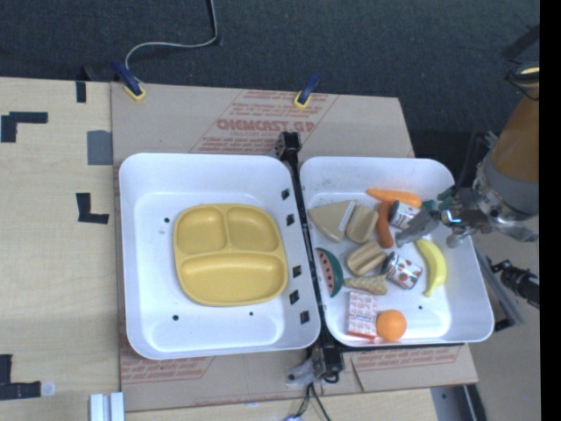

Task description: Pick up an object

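— Grey metal with an orange band, reaching in from the right: arm (517, 160) over the right-hand wall of the right bin (469, 318). Gripper (422, 222) low inside that bin, toward its upper right part.

— Spread or pressed together?

— Cannot tell; too dark and small against the clutter. Nothing visibly pinched.

— Nearest to it?

— Small can (403, 213), just beside the gripper's tip on its left, possibly touching. Lying just under the carrot (394, 196), with the sausage (384, 226) beside it further left.

— Below the gripper?

— Banana (433, 267), curved, near but apart, toward the front. Second can (403, 272) just left of the banana, red and white.

— Further off?

— Two bread slices (346, 222) left of the sausage, a bread roll (366, 257) under them, a watermelon slice (329, 272) against the bin's left wall. Well apart from the gripper, at the front: orange (392, 324) touching a red-and-white packet (360, 312).

— And the other side?

— Left bin (145, 253), with a yellow divided plate (230, 254) lying flat in its middle. Both bins resting on brown cardboard (254, 125).
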{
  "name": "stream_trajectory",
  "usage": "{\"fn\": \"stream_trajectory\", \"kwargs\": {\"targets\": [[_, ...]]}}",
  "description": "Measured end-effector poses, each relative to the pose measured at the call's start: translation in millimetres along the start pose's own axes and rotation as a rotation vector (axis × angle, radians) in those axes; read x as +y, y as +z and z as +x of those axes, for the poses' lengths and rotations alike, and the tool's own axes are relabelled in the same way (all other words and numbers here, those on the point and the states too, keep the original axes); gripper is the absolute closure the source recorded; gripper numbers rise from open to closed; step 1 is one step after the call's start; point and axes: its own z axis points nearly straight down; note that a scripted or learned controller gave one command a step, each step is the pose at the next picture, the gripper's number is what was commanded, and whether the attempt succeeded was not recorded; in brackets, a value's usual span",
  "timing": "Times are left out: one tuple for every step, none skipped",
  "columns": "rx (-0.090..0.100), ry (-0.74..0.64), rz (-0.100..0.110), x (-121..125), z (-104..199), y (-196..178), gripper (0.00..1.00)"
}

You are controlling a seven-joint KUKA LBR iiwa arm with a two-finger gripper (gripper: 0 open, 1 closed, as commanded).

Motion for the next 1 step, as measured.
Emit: {"fn": "stream_trajectory", "kwargs": {"targets": [[-0.001, 0.0, -0.008, -7.5, -37.2, 157.6, 0.0]]}}
